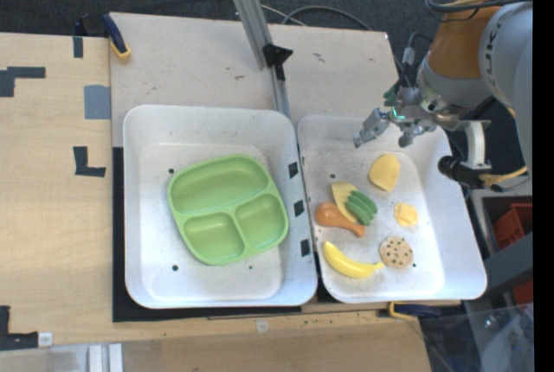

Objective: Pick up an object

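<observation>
The right bin [450,275] holds several toy foods: a yellow wedge [385,172], a green and yellow piece [355,204], an orange drumstick [335,218], a small yellow chunk [406,214], a cookie [396,253] and a banana [349,263]. My gripper [385,132] hangs over the far end of this bin, just above the yellow wedge. Its two fingers are spread apart, with nothing between them.
The left bin [143,189] carries a green three-compartment plate [228,208]. A slanted metal pole [251,7] runs from the top of the view down to the divide between the bins. A blue and yellow clamp [117,37] sits at the bench's far left.
</observation>
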You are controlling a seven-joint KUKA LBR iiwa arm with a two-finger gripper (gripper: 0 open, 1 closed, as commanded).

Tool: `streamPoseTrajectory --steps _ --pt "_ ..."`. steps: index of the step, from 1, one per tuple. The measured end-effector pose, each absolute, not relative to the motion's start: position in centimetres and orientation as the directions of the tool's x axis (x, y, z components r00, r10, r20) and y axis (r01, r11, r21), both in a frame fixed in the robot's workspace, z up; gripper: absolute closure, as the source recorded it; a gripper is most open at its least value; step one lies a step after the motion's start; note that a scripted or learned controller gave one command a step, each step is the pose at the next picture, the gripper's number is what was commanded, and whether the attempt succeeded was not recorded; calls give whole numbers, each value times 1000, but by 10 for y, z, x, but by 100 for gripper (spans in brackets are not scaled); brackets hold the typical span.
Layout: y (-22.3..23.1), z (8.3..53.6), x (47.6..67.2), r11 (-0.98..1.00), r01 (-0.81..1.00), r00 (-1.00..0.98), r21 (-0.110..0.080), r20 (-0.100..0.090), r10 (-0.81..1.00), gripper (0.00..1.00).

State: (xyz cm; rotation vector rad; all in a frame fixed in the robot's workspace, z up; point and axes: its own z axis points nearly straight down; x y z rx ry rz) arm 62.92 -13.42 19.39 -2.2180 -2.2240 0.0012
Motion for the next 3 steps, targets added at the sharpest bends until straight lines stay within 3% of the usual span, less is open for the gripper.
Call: streamPoseTrajectory --steps 2,3 --pt "-137 86 636 2 1000 -2 -1 -2 1000 0" --pt "-136 100 637 4 1000 -4 1 -2 1000 100"
